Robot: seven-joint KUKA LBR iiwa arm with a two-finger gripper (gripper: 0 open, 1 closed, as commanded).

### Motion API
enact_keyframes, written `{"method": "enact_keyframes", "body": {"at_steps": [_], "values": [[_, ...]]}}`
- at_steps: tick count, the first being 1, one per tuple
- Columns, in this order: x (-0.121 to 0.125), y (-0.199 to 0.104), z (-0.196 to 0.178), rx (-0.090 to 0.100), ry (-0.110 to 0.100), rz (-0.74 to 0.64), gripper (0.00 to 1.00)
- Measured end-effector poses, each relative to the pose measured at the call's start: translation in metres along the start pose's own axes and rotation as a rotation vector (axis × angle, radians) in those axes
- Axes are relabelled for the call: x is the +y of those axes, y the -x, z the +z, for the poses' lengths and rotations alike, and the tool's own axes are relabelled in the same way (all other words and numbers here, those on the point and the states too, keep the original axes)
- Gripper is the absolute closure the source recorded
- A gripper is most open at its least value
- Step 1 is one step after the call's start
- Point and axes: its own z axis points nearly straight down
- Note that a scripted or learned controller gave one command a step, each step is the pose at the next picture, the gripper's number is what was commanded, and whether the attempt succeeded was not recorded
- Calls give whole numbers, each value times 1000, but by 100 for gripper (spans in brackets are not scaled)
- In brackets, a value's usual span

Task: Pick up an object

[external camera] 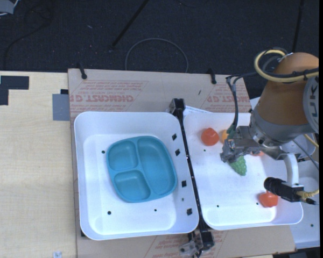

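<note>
Reaching in from the right, the grey arm (284, 104) with its orange band hangs over the far right part of the right bin (231, 211), and the gripper (234, 150) is low above the white floor. Whether it is spread or closed on something I cannot tell, because the wrist covers it from above. A green bumpy object (239, 167) lies just at the near side of the gripper, touching it or almost touching it, and partly hidden under it. To the left of the gripper, a little farther back, sits an orange-red ball (209, 136), and a small orange piece (224, 135) lies just beside the ball on its right, between ball and gripper. Another red-orange object (267, 200) rests near the right corner on the near side, well apart from the green one. The left bin (97, 203) holds one thing, a blue divided plate (141, 168), lying flat in the middle. Both bins stand on a brown cardboard sheet (124, 93).
</note>
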Motion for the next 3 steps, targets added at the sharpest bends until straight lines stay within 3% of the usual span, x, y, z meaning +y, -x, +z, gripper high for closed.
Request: {"method": "enact_keyframes", "body": {"at_steps": [3], "values": [[-32,-164,20,0,-1,-2,100]]}}
